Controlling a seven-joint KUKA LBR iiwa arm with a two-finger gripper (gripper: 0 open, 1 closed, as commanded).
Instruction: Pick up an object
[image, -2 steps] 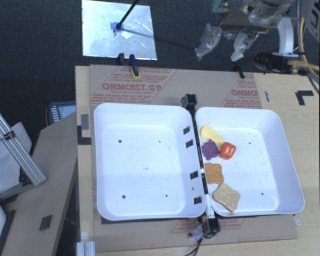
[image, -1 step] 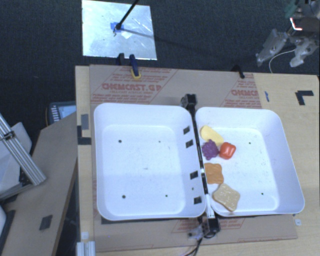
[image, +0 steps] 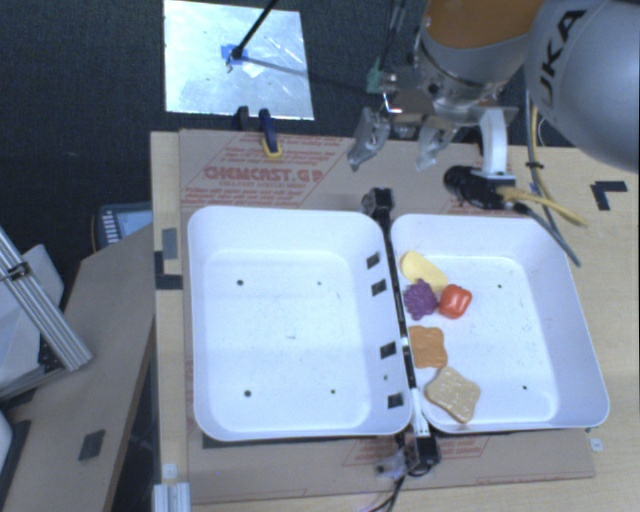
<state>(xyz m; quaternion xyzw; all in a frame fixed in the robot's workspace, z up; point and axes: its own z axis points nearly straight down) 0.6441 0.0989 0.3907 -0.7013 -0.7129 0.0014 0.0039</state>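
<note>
Camera view, from above at a slant. Two shallow white bins sit side by side on the bench: the left bin and the right bin, their inner walls touching along a line of black clips.

The arm, grey with an orange band, enters at upper right. Its gripper hangs above the far edge of the bench, beyond the bins' back rims and roughly in line with the seam between them. The two fingers are spread well apart, and nothing lies between them.

All graspable objects lie in the right bin, gathered against its left wall. From far to near: a yellow piece; a purple grape cluster just beside a red-orange piece; an orange slab; and a tan toast-like slice near the front corner. The yellow piece and grape cluster appear to touch; the slab and slice sit close together.
</note>
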